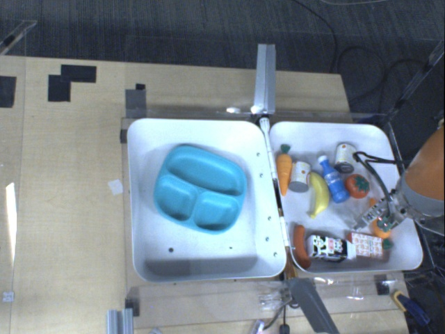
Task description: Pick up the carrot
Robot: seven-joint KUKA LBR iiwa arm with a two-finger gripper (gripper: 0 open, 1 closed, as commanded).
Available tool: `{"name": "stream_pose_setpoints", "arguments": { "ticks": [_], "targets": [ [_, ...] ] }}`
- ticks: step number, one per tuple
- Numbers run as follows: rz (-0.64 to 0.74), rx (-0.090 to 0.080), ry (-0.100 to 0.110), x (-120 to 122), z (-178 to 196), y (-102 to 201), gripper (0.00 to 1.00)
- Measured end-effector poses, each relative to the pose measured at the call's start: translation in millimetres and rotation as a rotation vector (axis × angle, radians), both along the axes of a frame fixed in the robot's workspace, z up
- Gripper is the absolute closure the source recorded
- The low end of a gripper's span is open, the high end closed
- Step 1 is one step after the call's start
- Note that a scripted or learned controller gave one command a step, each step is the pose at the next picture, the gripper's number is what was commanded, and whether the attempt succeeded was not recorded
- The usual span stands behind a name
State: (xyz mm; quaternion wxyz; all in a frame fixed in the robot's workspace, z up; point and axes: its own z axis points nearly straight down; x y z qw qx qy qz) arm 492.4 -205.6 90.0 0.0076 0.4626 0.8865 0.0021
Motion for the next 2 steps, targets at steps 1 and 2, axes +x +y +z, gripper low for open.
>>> {"name": "stream_pose_setpoints", "arguments": {
  "ticks": [1,2],
  "targets": [
    [-0.065,0.003,0.009,-3.2,89.1,46.7,1.00],
    [-0.061,0.001,0.004,-0.7,99.4,47.1,1.00]
  ]
}}
